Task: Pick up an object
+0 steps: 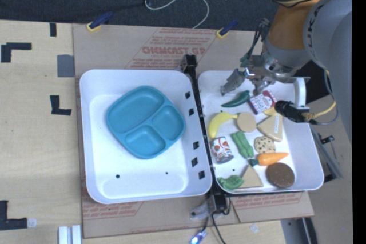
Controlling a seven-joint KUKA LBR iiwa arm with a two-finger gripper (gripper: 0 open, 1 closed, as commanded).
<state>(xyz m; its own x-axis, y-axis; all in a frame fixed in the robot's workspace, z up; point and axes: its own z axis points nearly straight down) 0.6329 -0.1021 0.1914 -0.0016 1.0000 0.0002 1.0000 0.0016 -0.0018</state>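
A: Where's the grey arm with the orange band (303, 14)?

B: Reaching over the white right-hand bin (311, 180). Its two-finger gripper (247, 84) hangs at the bin's twelve o'clock, fingers spread, nothing between them.

A: Any target?

B: Probably the dark green plastic pepper (235, 99), just beneath. The yellow toy banana (219, 121) lies at its seven o'clock. Nothing's lifted; the grasp remains.

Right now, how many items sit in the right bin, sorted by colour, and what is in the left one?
Right bin:
Green: 3, dark green pepper, green pea pod, green leafy piece
Yellow: 1, yellow plastic banana
Orange: 1, orange toy carrot
Brown or tan: 5
Red-and-white packets: 2
Left bin:
Blue: 1, blue three-compartment plate
Total: 13
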